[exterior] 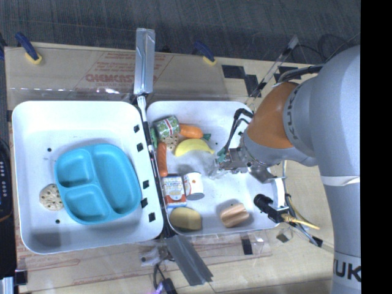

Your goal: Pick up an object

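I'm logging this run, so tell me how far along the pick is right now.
Nothing looks picked yet. The pincer is low inside the right bin, just right of the banana, and I can't make out anything held in it. The carrot, can, potato and bread roll all lie on the bin floor. Left to do: grasp one and lift it.

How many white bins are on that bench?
2. The left bin holds a blue tray and a cookie; the right bin holds the toy food, under the arm.

Blue tray (pixel 98 182) and cookie (pixel 51 196) share the left bin (pixel 30 121).
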You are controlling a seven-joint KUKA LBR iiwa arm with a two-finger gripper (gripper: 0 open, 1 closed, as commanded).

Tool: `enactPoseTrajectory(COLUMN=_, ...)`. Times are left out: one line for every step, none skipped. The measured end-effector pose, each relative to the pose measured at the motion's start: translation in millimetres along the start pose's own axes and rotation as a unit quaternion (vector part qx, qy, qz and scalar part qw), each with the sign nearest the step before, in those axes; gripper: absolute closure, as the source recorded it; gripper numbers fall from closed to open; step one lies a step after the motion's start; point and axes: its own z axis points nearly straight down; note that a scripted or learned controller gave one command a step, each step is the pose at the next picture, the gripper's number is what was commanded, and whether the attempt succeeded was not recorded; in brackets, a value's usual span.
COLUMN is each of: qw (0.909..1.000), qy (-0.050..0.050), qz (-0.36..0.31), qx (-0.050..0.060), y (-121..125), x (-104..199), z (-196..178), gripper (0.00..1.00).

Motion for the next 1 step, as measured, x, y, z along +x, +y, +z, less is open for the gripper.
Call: enactPoseTrajectory(qw=0.9670, qy=0.001, qz=0.255, qx=0.000, y=-37.2, x=35.4, z=0.2, gripper=1.00)
